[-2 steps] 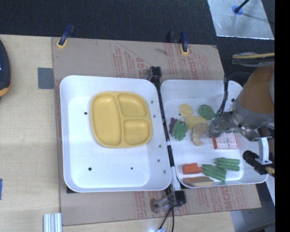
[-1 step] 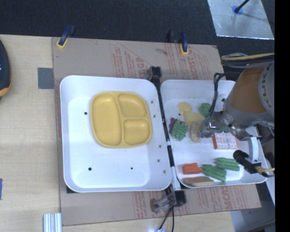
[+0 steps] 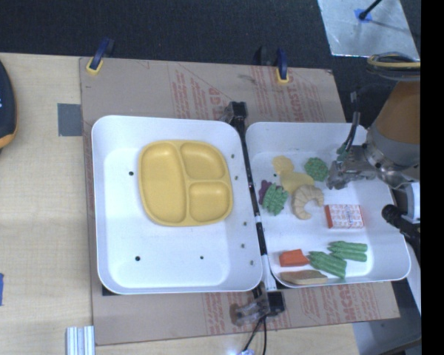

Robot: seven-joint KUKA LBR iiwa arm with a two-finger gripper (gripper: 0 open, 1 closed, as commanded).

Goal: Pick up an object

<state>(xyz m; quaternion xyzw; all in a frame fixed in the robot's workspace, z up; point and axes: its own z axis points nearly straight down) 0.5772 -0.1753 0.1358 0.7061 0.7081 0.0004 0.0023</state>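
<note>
The gripper (image 3: 339, 174) is hovering over the right bin (image 3: 388, 268) beside the green broccoli piece (image 3: 316, 169) — approach step, nothing held, whether the claw stands wide or narrow I cannot tell — and the next move is calling for a centred descent.

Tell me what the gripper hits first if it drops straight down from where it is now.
Probably the bare floor of the right bin, just right of the green broccoli piece. The gripper hangs beside that piece; depth is unclear, so it might clip the broccoli's edge.
</note>
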